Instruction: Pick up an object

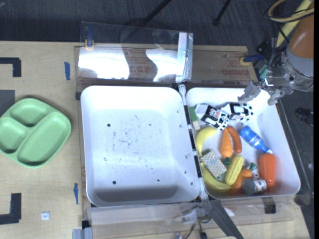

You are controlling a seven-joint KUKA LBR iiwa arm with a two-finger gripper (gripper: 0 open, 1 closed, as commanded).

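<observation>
Two orange carrots (231, 140), yellow corn (234, 169), blue bottle (253, 139), right bin (289, 148)

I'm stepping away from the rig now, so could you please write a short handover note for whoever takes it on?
Gripper: above the right bin's far right corner, nothing between its fingers that can be seen.
Things: all in the right bin, piled together: banana, carrot, corn cob, blue bottle, orange bottle, black-and-white toy.
Left bin: holds none of them.
Done: nothing lifted.
Left: descend, grasp one thing, lift.
</observation>
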